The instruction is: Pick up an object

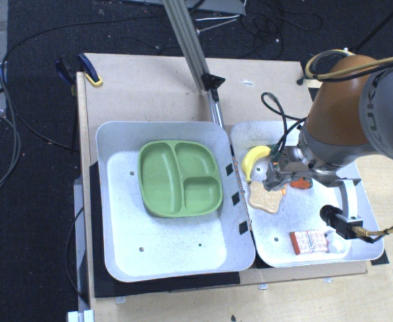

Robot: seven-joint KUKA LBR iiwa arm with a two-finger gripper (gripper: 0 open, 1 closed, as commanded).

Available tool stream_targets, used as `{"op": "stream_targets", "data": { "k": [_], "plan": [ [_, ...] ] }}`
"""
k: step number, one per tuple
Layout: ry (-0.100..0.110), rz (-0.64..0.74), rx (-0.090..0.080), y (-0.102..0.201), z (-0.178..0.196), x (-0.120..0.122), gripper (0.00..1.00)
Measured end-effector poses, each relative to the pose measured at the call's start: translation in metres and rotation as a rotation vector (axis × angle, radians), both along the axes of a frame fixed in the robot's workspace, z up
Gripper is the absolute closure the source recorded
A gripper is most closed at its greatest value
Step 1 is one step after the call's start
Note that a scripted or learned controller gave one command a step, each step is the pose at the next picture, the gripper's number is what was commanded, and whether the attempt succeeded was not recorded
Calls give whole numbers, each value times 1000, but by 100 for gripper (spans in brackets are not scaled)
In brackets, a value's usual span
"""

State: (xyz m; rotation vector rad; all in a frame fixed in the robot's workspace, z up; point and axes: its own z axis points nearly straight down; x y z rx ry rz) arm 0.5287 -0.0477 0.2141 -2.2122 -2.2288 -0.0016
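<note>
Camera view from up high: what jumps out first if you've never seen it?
The big green plastic plate with three compartments, lying in the left white bin. Next, the grey arm with its orange band reaching in from the right, its gripper low over the right white bin, by a yellow toy banana and a tan toast slice.

Plate (180, 178) in left bin (116, 247); banana (254, 159) in right.

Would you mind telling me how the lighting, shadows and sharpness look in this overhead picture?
In the camera view the light is even and soft: the green plate is free of glare and throws a faint shadow on the left bin; the arm darkens the right bin beneath the gripper; the picture is grainy, and print on the red-and-white packet is unreadable.
</note>
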Motion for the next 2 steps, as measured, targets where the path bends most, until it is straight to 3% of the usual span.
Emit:
{"op": "stream_targets", "data": {
  "k": [2],
  "plan": [
    [-1, 1, 0, 105, 14, -1, 100]
  ]
}}
